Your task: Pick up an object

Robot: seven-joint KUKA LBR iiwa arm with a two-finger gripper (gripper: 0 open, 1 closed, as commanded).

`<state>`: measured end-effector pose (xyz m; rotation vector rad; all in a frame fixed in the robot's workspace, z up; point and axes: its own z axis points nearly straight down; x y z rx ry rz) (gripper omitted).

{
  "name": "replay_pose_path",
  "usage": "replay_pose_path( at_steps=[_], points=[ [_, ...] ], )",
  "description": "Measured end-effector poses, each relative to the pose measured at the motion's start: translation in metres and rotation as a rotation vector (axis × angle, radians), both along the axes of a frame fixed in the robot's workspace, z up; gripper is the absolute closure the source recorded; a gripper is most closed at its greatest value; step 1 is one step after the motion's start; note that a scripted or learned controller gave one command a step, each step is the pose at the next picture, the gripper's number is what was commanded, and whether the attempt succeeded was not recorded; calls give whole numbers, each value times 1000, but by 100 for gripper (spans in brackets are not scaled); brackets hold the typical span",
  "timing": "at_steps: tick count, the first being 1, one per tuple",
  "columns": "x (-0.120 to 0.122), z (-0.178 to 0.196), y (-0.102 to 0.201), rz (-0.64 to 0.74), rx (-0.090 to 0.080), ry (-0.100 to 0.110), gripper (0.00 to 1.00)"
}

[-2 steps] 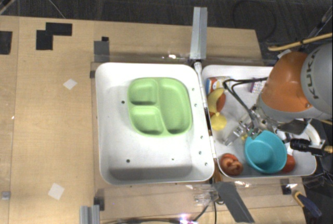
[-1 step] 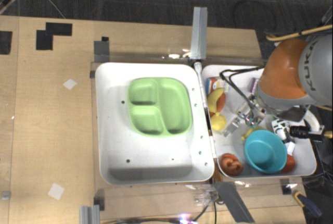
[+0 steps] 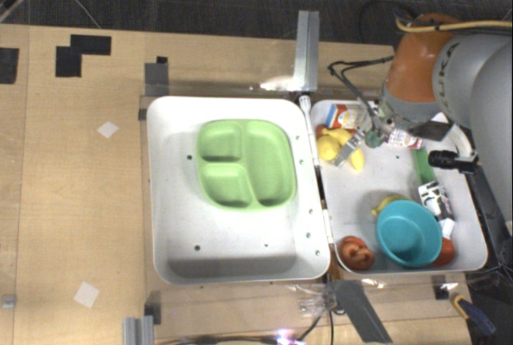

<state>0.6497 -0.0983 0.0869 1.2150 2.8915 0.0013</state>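
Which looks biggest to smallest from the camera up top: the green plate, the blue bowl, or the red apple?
1. Green plate, biggest by far.
2. Blue bowl, in the middle.
3. Red apple, smallest.
All three sit in the bins at about the same depth, so this order looks safe.

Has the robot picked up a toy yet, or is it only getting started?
Nothing looks picked up yet. The gripper is low in the right bin, beside the yellow toy near the far corner, so it seems to be going for that one. I can't tell if it has a grip. Grabbing and lifting are still left. The green tray sits alone in the left bin.
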Motion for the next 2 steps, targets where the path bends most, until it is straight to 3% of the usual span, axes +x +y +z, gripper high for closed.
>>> replay_pose_path(
  at_steps=[1,2],
  points=[
    [4,12,1,10,-4,-13,100],
    [8,103,88,-60,3,-9,100]
  ],
)
